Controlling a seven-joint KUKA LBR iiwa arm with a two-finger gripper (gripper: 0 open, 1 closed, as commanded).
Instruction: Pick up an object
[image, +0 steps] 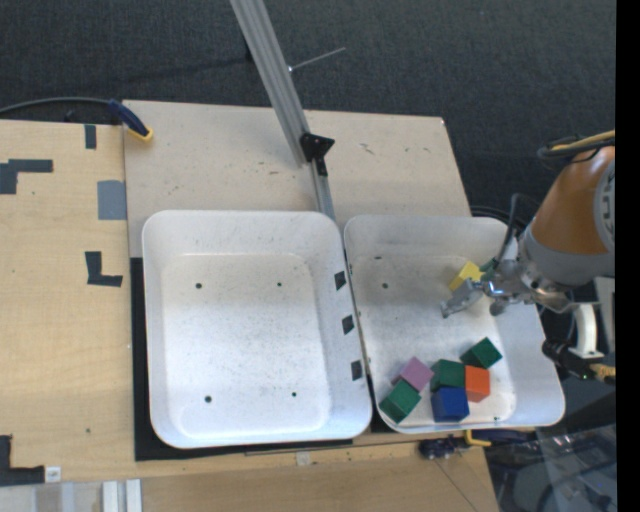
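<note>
My gripper (473, 306) hangs over the right bin (400, 250), near its right side, with the arm's orange band behind it. Its two grey fingers stand apart, open, with nothing between them. A yellow block (468, 272) lies just beyond the fingers, toward the bin's back, close to the left finger (453, 305). I cannot tell whether they touch. A cluster of blocks fills the bin's front right corner: a purple one (415, 375), a green one (401, 400), a dark green one (449, 374), a blue one (450, 403), an orange one (477, 383) and another green one (484, 352).
The left bin (160, 300) stands beside the right one, their rims touching in the middle. A slanted metal bar (285, 90) with a black clamp (317, 147) runs down from the top to the bins' shared edge.
</note>
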